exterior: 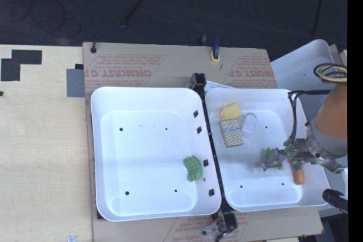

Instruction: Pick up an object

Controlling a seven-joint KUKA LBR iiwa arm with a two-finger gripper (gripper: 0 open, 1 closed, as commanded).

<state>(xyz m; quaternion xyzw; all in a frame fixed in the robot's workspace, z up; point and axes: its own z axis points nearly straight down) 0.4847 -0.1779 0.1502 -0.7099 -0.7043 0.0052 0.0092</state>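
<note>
Two shallow white plastic bins sit side by side on a brown cardboard sheet [170,65] printed with red lettering, and their near rims are the closest things to the viewer. A row of small black clips runs along the seam where they meet.

Inside the left bin [108,122], a small knobbly green soft toy [193,168] lies alone near the near-right corner, close to the dividing wall.

The right bin [249,201] holds several things. Toward its far left, a yellow sponge-like block [229,111] touches the far end of a small patterned white and tan carton [231,132]. Just right of these lies a clear, hard-to-see plastic object [249,122]. Near the right wall rests a short orange cylinder, perhaps a marker or toy carrot [298,175].

From the right, the grey arm with its orange band [334,116] reaches low into the right bin. Its two-finger gripper [273,159] points left, just beside the orange cylinder and well apart from the carton. A small green and grey tangle shows at the fingertips, but it is too blurred to tell whether this is an object or part of the tool, so I cannot tell how far the jaws are open or whether they hold anything.

A black cable [293,116] loops along the bin's right wall. Left of the cardboard is pale wooden benchtop [39,150].
</note>
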